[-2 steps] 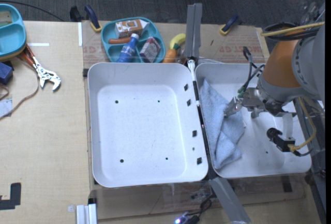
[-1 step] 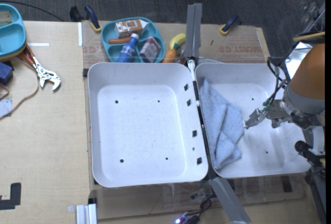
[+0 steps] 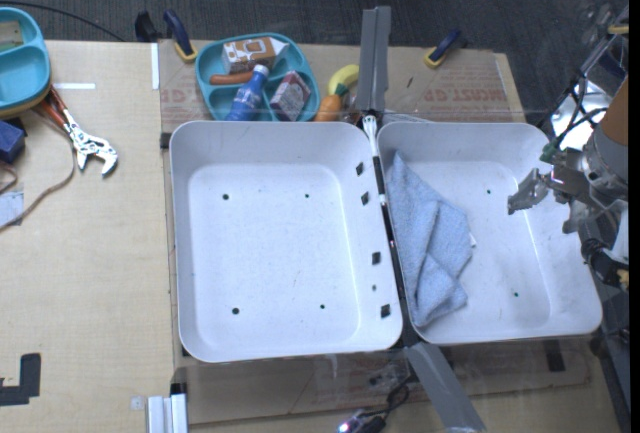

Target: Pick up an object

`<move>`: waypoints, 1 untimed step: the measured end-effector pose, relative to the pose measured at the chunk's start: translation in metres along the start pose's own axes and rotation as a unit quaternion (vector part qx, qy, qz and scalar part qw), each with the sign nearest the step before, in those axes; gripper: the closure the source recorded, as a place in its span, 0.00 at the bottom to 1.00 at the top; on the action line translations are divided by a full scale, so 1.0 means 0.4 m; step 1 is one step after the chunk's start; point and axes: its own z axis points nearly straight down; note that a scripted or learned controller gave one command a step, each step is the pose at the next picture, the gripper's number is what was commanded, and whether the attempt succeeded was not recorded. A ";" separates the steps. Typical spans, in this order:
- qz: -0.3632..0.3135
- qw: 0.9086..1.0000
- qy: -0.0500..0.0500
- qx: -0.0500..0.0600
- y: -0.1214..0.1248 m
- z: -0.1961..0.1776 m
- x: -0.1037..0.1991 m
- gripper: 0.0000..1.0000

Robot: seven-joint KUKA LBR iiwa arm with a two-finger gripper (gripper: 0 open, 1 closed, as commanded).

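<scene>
A crumpled light blue-grey cloth point(image 3: 430, 241) lies in the right bin point(image 3: 500, 146), against its left wall. My gripper point(image 3: 547, 209) hangs over the right side of that bin, well to the right of the cloth and apart from it. Its fingers point(image 3: 521, 195) are spread open and nothing sits between them. The left bin point(image 3: 270, 231) shows bare white floor.
Behind the bins stand a teal tray point(image 3: 258, 76) of small items, a banana point(image 3: 343, 79) and blue clamps point(image 3: 178, 33). A wrench point(image 3: 88, 146) and a teal dish point(image 3: 20, 56) lie on the wooden bench at left. A grey divider post point(image 3: 374, 56) rises between the bins.
</scene>
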 end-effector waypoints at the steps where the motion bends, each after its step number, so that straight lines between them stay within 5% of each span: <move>1: 0.090 0.996 0.001 0.001 -0.084 0.260 0.165 0.00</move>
